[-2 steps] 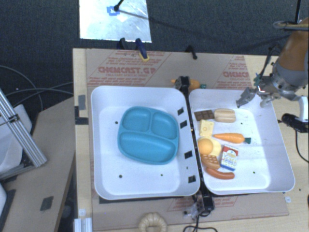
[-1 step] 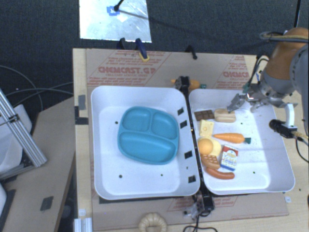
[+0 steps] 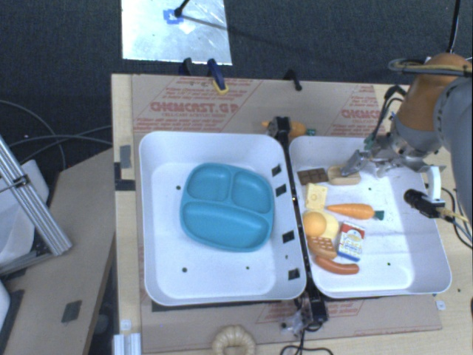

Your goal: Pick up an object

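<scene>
left bin (image 3: 159, 198): blue divided plate (image 3: 227, 205) flat in its middle, no small items beside it.

right bin (image 3: 421, 257), its left half: brown chocolate bar (image 3: 312, 175), yellow cheese slice (image 3: 316, 197), orange ball (image 3: 315, 223), waffle (image 3: 320, 244), sausage (image 3: 335, 265), small carton (image 3: 351, 242), carrot (image 3: 350, 211). all look like light, rigid, smooth plastic toys. the carrot lies clear of its neighbours; best taken across its thick middle. round pieces would likely slip.

gripper (image 3: 358, 163) low at the bin's back, just beside a pale bread-like piece (image 3: 344, 173). finger spread and any contact: cannot tell.
</scene>
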Controlling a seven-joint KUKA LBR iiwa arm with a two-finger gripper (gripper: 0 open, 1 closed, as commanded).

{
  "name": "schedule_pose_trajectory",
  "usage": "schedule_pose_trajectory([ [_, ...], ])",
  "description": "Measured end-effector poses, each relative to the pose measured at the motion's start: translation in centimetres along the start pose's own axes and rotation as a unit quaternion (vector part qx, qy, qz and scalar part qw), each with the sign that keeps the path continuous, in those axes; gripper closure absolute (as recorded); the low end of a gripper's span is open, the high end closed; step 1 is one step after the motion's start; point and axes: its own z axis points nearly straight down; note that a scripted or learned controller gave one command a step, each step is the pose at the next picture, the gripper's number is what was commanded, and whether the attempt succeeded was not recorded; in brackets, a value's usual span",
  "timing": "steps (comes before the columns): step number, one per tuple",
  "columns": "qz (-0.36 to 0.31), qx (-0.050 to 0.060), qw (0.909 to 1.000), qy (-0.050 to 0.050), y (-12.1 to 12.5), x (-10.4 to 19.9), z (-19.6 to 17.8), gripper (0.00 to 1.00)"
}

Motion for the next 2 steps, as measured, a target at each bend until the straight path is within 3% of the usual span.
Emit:
schedule_pose_trajectory([
  [1, -0.001, -0.005, 1.0000, -0.001, 0.3, 0.0, -1.5, 1.00],
  [2, 0.003, -0.003, 1.0000, -0.001, -0.3, -0.6, -7.1, 1.00],
])
